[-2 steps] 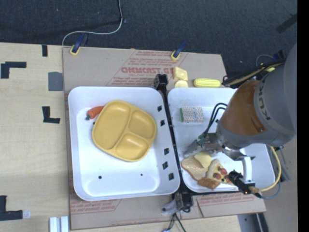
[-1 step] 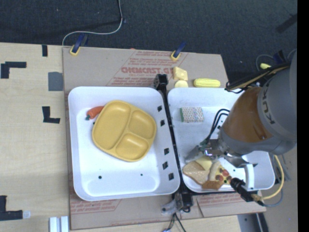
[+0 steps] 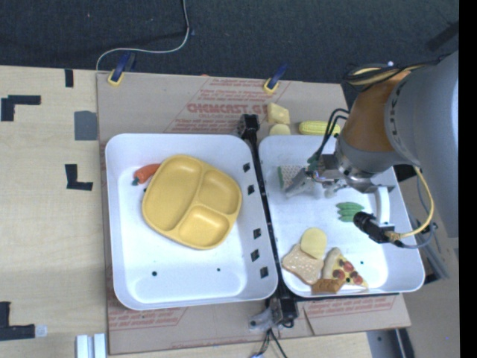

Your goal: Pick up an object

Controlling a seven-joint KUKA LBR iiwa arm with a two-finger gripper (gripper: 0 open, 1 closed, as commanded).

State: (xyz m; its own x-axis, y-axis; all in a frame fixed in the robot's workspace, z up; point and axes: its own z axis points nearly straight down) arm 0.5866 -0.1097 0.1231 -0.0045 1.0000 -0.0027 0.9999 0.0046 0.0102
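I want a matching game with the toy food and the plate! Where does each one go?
Things:
1. yellow plate
2. pizza slice
3. corn cob
4. green toy

Places:
A. on the cardboard behind the right bin
B. near front corner of the right bin
C. in the left bin
D. middle of the right bin, in front of the claw

Pairs: 1-C, 2-B, 3-A, 4-D

A round yellow compartment plate point(image 3: 192, 201) lies in the left white bin point(image 3: 127, 274); the grey arm's gripper point(image 3: 304, 180) hangs over the right white bin point(image 3: 399, 271).
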